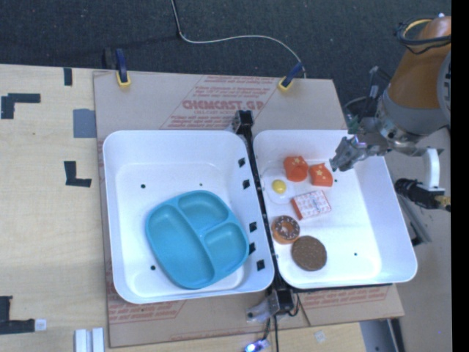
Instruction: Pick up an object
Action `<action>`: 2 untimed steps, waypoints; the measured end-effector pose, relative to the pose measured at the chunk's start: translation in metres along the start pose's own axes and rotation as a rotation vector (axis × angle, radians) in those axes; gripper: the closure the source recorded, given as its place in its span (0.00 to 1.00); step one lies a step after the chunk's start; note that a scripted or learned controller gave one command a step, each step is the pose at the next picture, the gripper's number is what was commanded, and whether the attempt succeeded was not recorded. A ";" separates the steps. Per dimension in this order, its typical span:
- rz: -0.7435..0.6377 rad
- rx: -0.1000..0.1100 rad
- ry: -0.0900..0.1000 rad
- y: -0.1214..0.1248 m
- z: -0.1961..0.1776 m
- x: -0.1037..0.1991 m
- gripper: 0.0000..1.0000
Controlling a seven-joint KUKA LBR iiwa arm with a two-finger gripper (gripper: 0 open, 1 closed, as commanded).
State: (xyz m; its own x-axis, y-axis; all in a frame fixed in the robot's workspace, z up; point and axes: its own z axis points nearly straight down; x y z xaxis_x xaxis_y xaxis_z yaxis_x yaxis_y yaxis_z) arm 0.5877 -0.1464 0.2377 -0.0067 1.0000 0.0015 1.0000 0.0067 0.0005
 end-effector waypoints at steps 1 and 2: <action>0.000 0.002 0.000 0.014 0.000 0.044 1.00; 0.000 0.001 0.000 0.026 -0.004 0.091 1.00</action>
State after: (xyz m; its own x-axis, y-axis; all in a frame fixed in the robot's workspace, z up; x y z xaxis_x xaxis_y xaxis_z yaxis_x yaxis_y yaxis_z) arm 0.6135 -0.0549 0.2420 -0.0062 1.0000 0.0013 1.0000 0.0062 -0.0008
